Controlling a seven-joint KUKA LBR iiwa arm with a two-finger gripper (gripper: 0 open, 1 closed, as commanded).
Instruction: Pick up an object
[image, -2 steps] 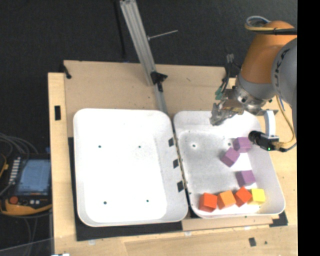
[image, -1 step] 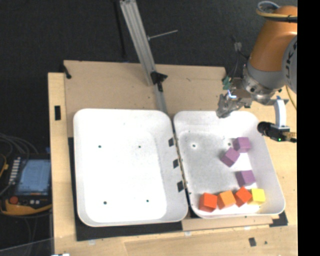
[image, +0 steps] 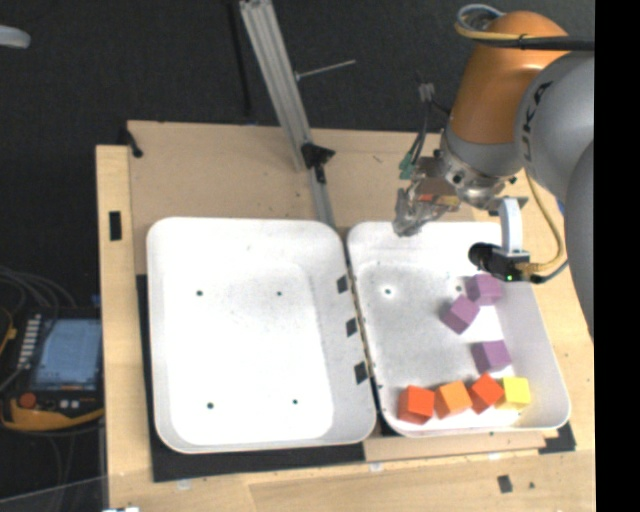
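Several small blocks lie in the right bin (image: 400, 330). Two purple blocks (image: 472, 302) sit touching near its right wall, and a third purple block (image: 491, 354) lies below them. Along the front wall runs a row: a red-orange block (image: 416, 403), an orange block (image: 452, 398), a red block (image: 486, 391) and a yellow block (image: 516, 390). My gripper (image: 410, 218) hangs over the bin's back left corner, well away from all the blocks. Nothing shows between its fingers.
The left bin (image: 245, 330) lies beside the right one, joined by black clips along the shared edge. A slanted metal pole (image: 285, 100) rises behind the bins. A black cable fitting (image: 497, 262) hangs from the arm over the right bin's back right.
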